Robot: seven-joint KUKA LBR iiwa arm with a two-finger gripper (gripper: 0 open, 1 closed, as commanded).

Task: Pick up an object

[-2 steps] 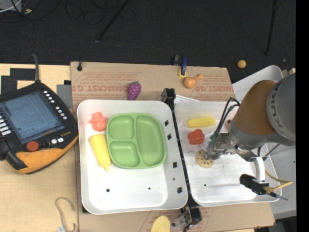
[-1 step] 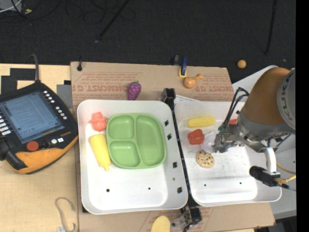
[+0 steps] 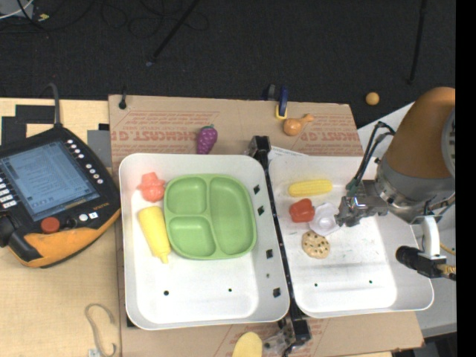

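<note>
The right bin (image 3: 372, 292) holds a yellow corn cob (image 3: 310, 188), a red toy pepper (image 3: 301, 210), a chocolate-chip cookie (image 3: 316, 245) and a small pale, clear-looking item (image 3: 325, 220). My gripper (image 3: 348, 213) is low in this bin, just right of the pale item and the pepper, with the corn above and to its left. The left bin (image 3: 193, 296) holds a green divided plate (image 3: 209, 216), a yellow bottle (image 3: 155, 231) and a pink strawberry (image 3: 151, 187). I see nothing clearly held.
A teach pendant (image 3: 48, 188) lies left of the bins. On the cardboard behind sit purple grapes (image 3: 207, 138), an orange gourd (image 3: 296, 124) and a blue clamp (image 3: 282, 104). A yellow lemon (image 3: 248, 343) lies at the front edge. An orange ball (image 3: 372, 98) rests at the back right.
</note>
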